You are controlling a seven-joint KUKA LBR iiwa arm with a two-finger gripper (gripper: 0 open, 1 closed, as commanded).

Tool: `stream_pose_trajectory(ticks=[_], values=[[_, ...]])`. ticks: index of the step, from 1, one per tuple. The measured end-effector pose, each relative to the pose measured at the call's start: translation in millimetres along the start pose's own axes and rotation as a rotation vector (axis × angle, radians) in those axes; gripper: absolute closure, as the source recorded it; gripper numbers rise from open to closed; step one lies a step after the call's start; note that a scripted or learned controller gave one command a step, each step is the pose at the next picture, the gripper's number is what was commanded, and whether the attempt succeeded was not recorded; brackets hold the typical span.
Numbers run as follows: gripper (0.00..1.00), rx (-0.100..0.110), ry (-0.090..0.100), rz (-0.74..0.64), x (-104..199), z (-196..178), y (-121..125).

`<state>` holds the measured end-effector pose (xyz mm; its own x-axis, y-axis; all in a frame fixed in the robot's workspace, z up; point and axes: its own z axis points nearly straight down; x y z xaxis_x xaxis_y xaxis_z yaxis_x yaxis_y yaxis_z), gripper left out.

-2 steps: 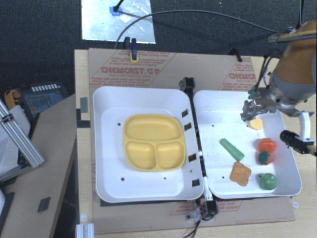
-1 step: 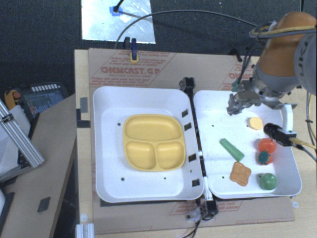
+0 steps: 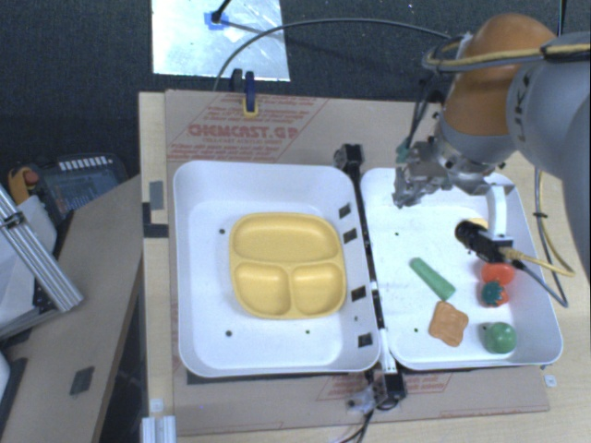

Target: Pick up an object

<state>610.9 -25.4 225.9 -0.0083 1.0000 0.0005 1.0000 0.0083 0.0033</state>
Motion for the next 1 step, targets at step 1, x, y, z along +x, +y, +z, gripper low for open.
stream_pose_trajectory(ticks=[1], values=[[1.00,0.000,0.001,-0.001,58.8,-4.1,5.7]])
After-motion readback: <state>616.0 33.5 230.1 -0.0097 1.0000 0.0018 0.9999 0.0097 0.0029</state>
